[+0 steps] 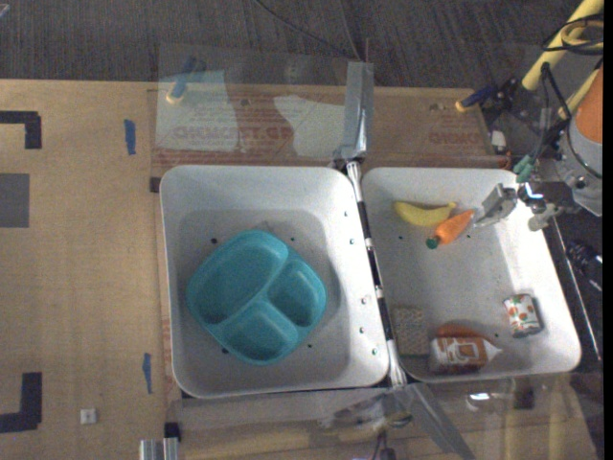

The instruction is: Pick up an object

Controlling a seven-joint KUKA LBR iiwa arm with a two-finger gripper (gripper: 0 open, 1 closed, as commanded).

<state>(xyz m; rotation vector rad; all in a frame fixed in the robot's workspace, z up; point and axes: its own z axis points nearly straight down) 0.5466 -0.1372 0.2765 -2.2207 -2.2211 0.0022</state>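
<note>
2 grey fingers of the claw (487,209) reach into the right bin (565,295) from its upper right side, and the carrot (452,227) sits just at their tips. the orange body of the carrot touches the fingers, but if it is really between them is too small and blurred to see, so i cannot tell if the claw is open, closed or gripping. the arm (584,151) behind the claw is cut off by the right edge, and cables cover part of the wrist.

the carrot lies tilted, with its green end down to the left. the banana (424,213) lies just beside it, on the upper left, close to the bin's top wall. lower in the same bin, near the right wall, stands a small white carton (522,315) with red marks; the print is too small to read. at the bottom wall lies a brown and white packet (463,348), and a speckled flat piece (409,326) is just left of it, hard to identify.

the left bin (182,209) holds 1 teal tray (256,296) with 3 compartments, turned at an angle in the middle.

the middle of the right bin is free floor, between the carrot and the lower things. a clear sheet (259,113) lies on the bench (77,257) above the left bin.
</note>
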